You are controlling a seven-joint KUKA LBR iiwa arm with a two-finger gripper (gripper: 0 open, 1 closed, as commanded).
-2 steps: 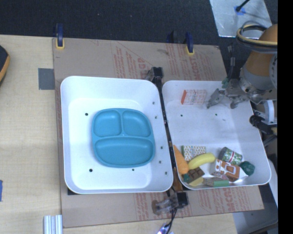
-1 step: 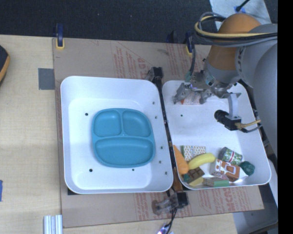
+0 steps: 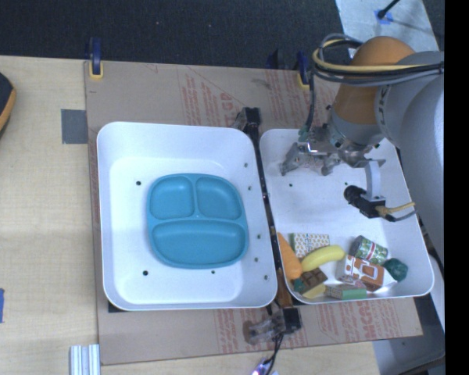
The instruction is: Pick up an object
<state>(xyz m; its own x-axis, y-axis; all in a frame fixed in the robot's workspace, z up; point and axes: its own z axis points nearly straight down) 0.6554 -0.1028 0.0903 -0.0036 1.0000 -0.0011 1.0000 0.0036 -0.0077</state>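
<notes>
My gripper [image 3: 306, 167] hangs over the far end of the right white bin [image 3: 285, 201], its fingers apart with nothing between them. The objects lie in a heap at that bin's near end, well apart from the gripper: an orange carrot [image 3: 289, 256], a checked cracker [image 3: 311, 243], a yellow banana [image 3: 322, 256], a green can [image 3: 369, 248], a red and white carton [image 3: 359, 270], a green broccoli piece [image 3: 396, 270] and a brown chocolate block [image 3: 313, 278].
The left white bin [image 3: 117, 209] holds a blue divided plate [image 3: 197, 219]. A black fitting with a yellow cable [image 3: 365, 200] juts from the arm over the right bin's middle. The grey arm [image 3: 410, 131] covers the right bin's far right corner.
</notes>
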